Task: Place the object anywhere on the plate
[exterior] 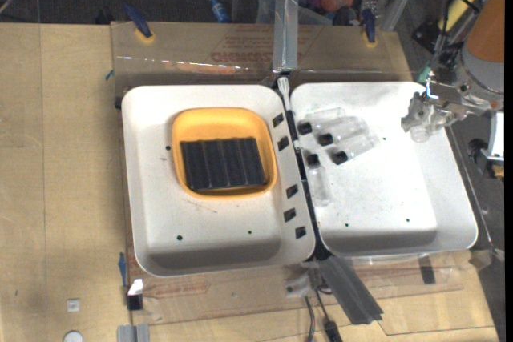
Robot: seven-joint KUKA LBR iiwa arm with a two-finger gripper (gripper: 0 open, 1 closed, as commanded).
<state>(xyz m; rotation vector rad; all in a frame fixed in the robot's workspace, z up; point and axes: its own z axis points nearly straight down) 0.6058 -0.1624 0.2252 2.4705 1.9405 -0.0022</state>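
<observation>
White and shallow, the left bin [152, 236] and the right bin [417, 204] sit side by side on the bench. An orange plate [186, 128] lies in the left bin, and a dark ridged block [222, 164] rests flat on it. Some see-through plastic pieces with black caps [333, 142] lie in the right bin, near the middle wall. The gripper [425, 118] hovers at the right bin's far right edge, holding nothing.
</observation>
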